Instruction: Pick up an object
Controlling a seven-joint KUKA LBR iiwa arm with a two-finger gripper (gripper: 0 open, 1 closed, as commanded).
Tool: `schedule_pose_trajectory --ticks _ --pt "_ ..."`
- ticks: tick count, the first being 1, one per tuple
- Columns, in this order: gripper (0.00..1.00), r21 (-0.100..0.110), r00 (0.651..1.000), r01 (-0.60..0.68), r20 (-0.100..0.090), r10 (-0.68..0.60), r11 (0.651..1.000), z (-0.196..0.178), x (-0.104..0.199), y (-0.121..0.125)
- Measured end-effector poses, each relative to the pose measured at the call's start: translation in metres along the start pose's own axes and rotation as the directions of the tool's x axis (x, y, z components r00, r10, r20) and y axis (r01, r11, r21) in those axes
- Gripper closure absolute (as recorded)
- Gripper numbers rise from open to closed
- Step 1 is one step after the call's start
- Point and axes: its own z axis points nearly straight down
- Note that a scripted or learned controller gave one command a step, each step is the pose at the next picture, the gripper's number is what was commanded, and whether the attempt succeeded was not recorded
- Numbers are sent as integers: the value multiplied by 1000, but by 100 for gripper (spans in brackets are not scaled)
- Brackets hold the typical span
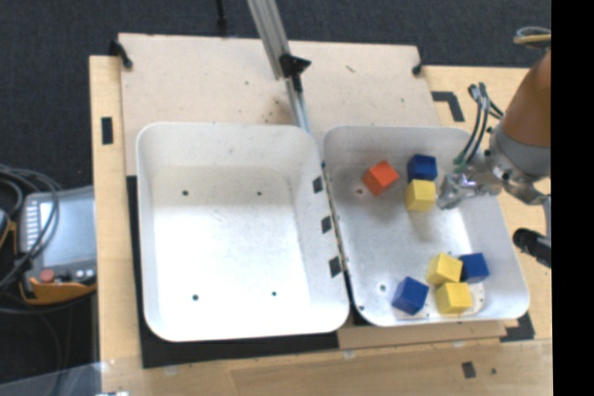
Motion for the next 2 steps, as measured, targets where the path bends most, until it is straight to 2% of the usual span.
schedule_pose_trajectory --ticks 1,2 --pt "100 -1 1000 2 0 -2 1000 -48 -2 2" --pt "100 6 1000 4 -3 -4 1000 -47 42 -11"
